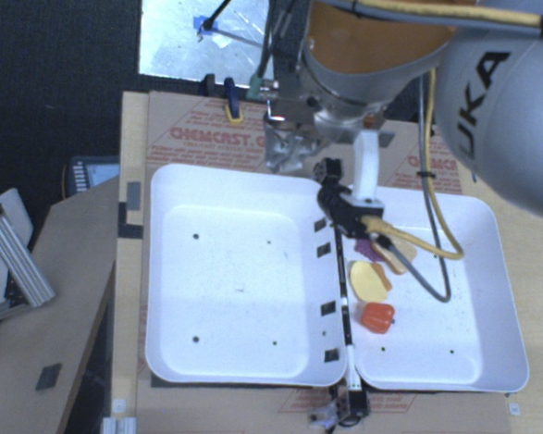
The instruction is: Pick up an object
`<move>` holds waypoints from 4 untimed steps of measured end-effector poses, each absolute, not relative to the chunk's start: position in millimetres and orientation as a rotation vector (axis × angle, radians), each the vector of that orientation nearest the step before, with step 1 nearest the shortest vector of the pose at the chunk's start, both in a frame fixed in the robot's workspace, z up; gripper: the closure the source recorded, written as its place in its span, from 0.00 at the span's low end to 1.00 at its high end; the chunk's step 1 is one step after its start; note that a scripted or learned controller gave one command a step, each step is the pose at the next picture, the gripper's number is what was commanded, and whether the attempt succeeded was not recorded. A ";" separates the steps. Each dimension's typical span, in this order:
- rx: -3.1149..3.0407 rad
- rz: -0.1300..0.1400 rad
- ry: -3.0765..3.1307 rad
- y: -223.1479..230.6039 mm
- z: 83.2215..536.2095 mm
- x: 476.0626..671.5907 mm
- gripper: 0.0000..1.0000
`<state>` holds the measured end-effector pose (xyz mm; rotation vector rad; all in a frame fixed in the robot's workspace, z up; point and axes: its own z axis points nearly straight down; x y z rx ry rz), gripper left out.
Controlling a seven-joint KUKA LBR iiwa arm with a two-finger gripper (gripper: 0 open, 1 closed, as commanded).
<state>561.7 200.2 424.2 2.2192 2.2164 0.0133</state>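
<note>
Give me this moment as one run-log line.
gripper: over left bin back rim | right bin: yellow slice, red pepper, purple piece | pick: pending

there are two shallow white plastic bins (230,283). one yellow rounded flat piece (370,281), one red-orange pepper-shaped toy (378,316), one small purple object (367,250) and one pale tan piece (400,258) can be counted.

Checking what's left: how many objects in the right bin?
4, near the divider: purple piece, tan piece, yellow piece, red pepper in front. The arm may hide more.
</note>
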 end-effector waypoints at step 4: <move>2.217 0.004 2.225 234.3 535.2 533.3 0.00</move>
